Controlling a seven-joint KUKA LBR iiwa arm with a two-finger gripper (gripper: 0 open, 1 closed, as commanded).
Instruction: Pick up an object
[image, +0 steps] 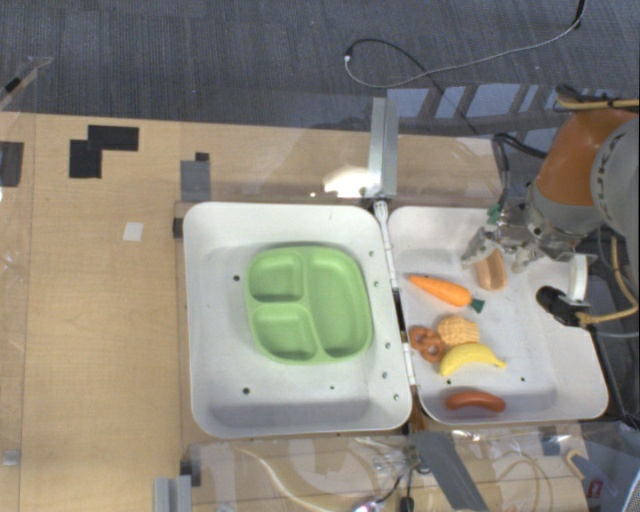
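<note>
Camera view, looking down: a tan bread-like piece (490, 270) lies in the upper part of the right bin (570, 400), directly beneath the gripper (503, 247), its long axis running roughly up-down in the view. Whether the gripper is spread or pressed together cannot be told. Just below lies a carrot (440, 290), angled across the bin; farther down sit a pretzel (427, 342), a waffle-like piece (458, 329), a banana (472, 359) and a sausage (474, 402). The left bin (215, 400) holds 1 green tray (305, 305).
</note>
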